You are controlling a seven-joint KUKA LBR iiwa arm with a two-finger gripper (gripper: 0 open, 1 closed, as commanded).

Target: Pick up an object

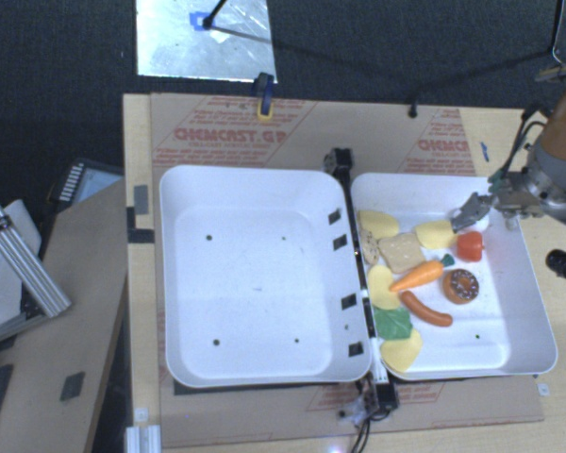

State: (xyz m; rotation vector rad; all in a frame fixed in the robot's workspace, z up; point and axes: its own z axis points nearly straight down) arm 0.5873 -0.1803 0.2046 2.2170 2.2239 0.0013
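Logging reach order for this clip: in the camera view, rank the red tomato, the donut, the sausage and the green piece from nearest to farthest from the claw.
Measured from the claw:
1. Red tomato, just below the claw.
2. Donut, further down, mid-bin.
3. Sausage, lower and to the view's left.
4. Green piece, by the divider at the right bin's left wall.

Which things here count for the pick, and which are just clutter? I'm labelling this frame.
For the job: gripper; right bin; its toys: carrot, sausage, donut, tomato.
Lying about: left bin; foil sheet; blue-yellow clamp.
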